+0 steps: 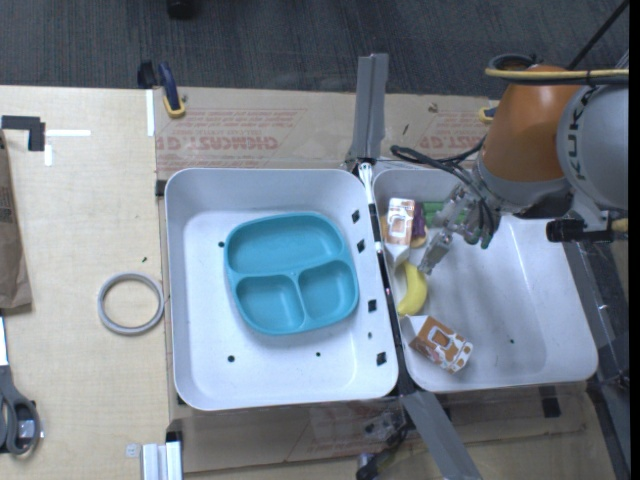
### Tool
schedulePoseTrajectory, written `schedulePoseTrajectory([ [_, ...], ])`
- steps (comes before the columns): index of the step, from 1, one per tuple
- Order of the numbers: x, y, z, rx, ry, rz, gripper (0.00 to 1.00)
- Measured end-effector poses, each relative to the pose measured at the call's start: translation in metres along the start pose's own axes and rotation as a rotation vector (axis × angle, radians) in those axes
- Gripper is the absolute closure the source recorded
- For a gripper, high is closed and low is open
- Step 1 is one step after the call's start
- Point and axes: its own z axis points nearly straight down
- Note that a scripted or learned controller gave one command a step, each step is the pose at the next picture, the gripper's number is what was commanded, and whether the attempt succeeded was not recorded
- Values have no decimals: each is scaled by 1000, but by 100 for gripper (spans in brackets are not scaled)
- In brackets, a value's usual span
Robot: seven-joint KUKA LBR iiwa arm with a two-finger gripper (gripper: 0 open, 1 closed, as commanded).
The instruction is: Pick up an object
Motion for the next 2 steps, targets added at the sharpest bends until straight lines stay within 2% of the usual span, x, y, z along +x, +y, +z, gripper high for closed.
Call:
schedulePoseTrajectory([
  [1, 0, 0, 1, 0, 1, 0, 0],
  [2, -43, -72, -31, 1, 1, 0, 0],
])
